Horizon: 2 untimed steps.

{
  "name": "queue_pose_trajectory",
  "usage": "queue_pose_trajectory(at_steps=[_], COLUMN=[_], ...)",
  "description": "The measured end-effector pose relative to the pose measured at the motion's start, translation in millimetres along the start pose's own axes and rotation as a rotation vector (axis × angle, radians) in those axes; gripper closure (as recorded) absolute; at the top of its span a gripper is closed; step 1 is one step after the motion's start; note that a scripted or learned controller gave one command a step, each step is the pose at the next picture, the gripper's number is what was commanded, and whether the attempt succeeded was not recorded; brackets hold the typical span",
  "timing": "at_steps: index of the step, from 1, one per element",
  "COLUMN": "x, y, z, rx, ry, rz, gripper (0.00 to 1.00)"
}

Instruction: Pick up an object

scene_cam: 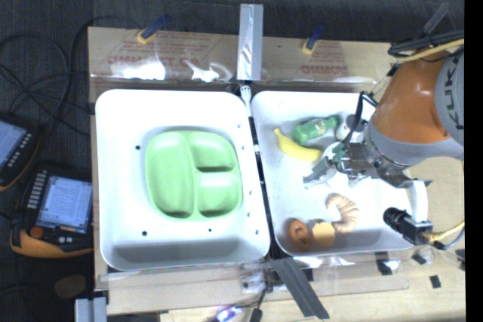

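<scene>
Nearest along the front wall of the right-hand shallow white bin sit a brown ring-shaped toy doughnut and a small tan block, the two touching, with a curled pale-orange piece like a toy prawn just behind them. They look scattered loosely, as a heap to choose from rather than an arrangement, so any of them could be the thing to pick up.

Above the bare middle of that bin hangs the metal two-finger gripper, low on the grey arm with the orange band, which reaches in from the right. From here I cannot tell whether it is open or closed, and I see nothing in its grasp. I judge the pick not yet made.

Just beyond its tip lies a yellow toy banana, and behind that, touching it, a green plastic bottle-like object on its side. The banana seems the closest candidate; the prawn is near on the front side, the doughnut further off.

In the left-hand white bin a pale green divided plastic plate lies flat, well apart from the gripper
</scene>
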<state>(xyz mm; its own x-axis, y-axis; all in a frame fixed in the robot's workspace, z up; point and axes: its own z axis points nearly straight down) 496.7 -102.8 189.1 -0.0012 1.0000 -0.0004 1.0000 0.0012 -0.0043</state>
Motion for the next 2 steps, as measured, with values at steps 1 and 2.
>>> queue_pose_trajectory(at_steps=[1,2], x=[-58,-59], y=[-9,65], z=[100,100], rx=[-0.014,-0.015], ry=[-0.001,-0.003], rz=[0.102,0.045], gripper=[0.00,0.00])
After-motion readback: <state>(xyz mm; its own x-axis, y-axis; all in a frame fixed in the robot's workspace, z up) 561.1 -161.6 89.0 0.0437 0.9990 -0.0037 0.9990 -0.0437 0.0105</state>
